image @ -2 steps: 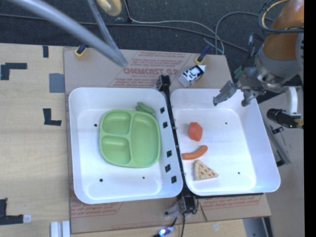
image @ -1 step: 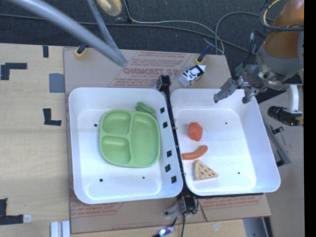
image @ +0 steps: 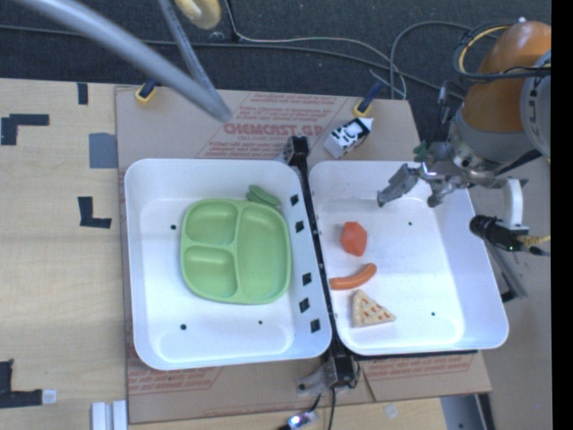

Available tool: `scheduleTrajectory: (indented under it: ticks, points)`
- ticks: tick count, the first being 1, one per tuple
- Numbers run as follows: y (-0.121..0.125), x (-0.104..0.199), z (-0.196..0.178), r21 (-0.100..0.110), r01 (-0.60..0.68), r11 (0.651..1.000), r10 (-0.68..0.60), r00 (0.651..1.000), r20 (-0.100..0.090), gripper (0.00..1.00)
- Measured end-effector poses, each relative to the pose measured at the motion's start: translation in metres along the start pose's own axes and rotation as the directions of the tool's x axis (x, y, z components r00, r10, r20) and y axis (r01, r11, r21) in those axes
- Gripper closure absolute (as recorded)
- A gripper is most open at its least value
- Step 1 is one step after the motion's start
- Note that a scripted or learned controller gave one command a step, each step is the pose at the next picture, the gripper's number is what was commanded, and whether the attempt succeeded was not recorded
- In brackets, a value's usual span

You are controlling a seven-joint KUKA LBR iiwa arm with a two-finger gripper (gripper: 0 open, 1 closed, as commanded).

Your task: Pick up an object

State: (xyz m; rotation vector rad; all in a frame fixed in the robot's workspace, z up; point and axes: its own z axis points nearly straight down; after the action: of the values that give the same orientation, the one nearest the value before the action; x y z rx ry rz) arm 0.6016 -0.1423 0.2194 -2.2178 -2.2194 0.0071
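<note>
My hand (image: 414, 186) is hovering over the far edge of the right bin (image: 466, 285), its two dark fingers spread apart and grasping nothing. The pickable things are lying nearer the bin's left side: a red chunk (image: 354, 237), an orange sausage-like piece (image: 353, 278) and a tan waffle wedge (image: 370, 312), each apart from the others. I am judging the red chunk the best target, being closest and blocky; I should be descending straight over it with fingers straddling its narrower sides. The sausage looks smooth and rounded, likely to roll; the wedge is flat and gridded. The left bin (image: 152, 330) is holding a glossy green divided tray (image: 236, 249).
</note>
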Motion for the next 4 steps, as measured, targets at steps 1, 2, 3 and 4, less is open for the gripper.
scheduleTrajectory:
  ticks: [1,2,3,4]
  points:
    - [-0.001,-0.004,0.045,0.000,0.000,1.000,0.000,1.000,0.000,0.00]
    - [-0.001,0.005,0.092,0.000,0.001,1.000,-0.001,1.000,0.000,0.00]
    - [0.000,0.005,0.079,-0.004,0.002,1.000,-0.002,1.000,0.000,1.00]
    - [-0.007,-0.001,0.023,-0.010,-0.001,1.000,0.001,1.000,0.001,1.00]
